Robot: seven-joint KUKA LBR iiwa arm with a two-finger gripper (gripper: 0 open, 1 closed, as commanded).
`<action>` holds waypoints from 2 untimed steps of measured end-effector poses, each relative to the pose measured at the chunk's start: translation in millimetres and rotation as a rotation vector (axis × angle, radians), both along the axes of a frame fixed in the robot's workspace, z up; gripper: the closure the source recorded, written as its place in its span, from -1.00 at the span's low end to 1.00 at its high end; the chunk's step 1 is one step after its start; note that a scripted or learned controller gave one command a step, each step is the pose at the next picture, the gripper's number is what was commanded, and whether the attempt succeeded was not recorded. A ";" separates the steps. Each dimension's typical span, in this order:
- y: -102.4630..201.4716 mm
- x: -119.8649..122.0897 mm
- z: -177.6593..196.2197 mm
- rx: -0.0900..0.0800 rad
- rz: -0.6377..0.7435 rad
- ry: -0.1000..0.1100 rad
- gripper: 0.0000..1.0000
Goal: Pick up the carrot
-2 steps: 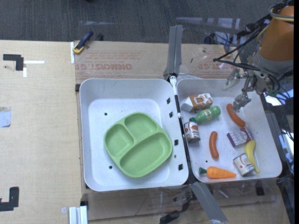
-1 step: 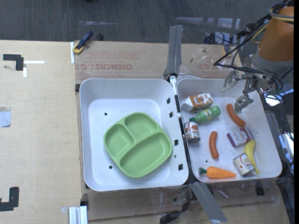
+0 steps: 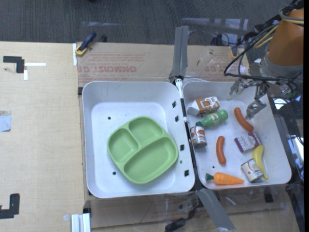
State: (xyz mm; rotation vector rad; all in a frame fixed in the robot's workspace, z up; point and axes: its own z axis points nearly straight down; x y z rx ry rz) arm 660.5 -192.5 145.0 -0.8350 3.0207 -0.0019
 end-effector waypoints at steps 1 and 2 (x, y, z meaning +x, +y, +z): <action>-20.7 -0.1 -2.8 -0.002 0.518 -0.001 -1.00; 29.0 -0.3 -11.7 -0.001 0.595 0.002 -1.00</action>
